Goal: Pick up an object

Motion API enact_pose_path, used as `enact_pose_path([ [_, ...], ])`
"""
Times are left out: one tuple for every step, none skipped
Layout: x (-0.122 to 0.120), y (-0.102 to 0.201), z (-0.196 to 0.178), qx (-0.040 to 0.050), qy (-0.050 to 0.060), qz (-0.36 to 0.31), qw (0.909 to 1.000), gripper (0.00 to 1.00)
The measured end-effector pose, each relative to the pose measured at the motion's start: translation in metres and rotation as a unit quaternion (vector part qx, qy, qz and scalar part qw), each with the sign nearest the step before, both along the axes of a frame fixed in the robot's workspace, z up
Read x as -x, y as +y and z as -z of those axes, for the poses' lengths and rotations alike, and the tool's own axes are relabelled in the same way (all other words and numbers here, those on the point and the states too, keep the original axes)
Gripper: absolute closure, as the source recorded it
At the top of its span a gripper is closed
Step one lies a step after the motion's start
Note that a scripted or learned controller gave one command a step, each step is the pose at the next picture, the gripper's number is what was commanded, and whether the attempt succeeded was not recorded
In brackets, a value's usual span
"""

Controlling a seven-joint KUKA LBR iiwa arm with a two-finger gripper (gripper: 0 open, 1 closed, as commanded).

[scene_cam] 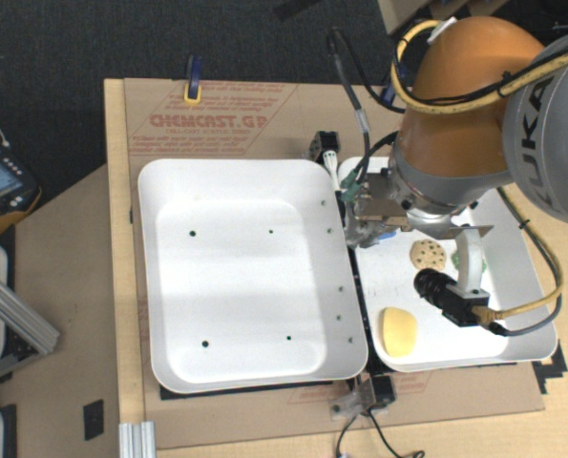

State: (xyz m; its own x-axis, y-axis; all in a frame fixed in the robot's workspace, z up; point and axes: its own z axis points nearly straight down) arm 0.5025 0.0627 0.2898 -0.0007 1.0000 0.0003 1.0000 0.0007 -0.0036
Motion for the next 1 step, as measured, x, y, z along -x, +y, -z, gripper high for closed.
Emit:
enact_pose_path([
  [0.0238, 0.0854, -0.0835, -0.0019, -0.006, -0.004, 1.0000, 1.00],
])
